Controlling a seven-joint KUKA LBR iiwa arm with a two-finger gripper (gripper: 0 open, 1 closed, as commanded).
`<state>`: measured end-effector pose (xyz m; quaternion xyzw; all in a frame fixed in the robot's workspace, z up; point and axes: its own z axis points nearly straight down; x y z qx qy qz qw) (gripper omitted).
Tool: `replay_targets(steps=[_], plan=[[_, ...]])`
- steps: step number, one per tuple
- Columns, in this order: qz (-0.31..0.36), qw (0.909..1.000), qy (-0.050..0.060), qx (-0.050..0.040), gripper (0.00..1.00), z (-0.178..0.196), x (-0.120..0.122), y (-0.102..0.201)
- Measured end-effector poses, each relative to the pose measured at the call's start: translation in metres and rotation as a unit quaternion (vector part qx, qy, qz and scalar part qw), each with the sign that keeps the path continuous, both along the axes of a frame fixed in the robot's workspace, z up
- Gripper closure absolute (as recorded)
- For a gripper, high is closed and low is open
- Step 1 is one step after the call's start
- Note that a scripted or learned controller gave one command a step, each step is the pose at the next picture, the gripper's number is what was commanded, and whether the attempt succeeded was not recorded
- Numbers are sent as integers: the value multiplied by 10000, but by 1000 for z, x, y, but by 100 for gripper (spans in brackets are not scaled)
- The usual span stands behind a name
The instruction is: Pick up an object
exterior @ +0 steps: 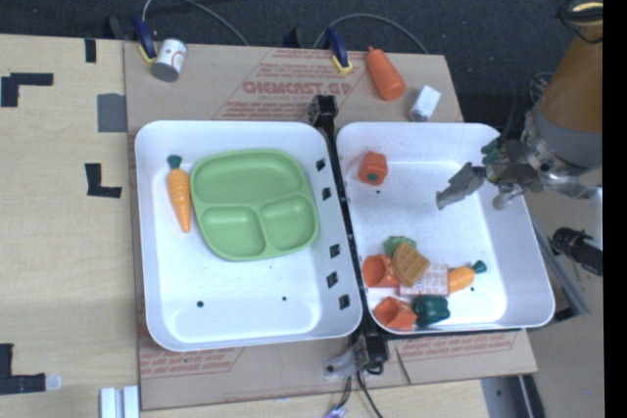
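Note:
My gripper (482,195) hangs over the right side of the right bin (509,250), open, with nothing between its fingers (456,192). To its left a small orange cup-shaped toy (372,168) stands alone near the bin's upper left. A heap of toy food lies at the bin's front: an orange piece (373,270), a tan waffle-like piece (409,263), a carrot (460,279), a dark green piece (431,310) and another orange piece (395,313). The heap is below and left of the gripper, apart from it.
The left bin (157,269) holds a green divided plate (257,205) and a toy carrot (179,194). On the cardboard behind the bins lie an orange toy (385,73), a white cube (425,101), a small can (169,59) and two blue clamps (339,54).

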<state>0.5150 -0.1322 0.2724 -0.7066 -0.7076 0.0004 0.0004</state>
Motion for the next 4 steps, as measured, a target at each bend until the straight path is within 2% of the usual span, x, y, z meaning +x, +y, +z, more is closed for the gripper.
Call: replay_targets(steps=[1, 2, 3, 4], plan=[[0, 10000, 12, 5, 0, -104, 0, 37], [-1, 10000, -16, 1, 0, -186, 21, 34], [4, 10000, -34, -5, 0, -186, 84, 39], [1, 10000, -9, -2, 0, -167, 136, 38]])
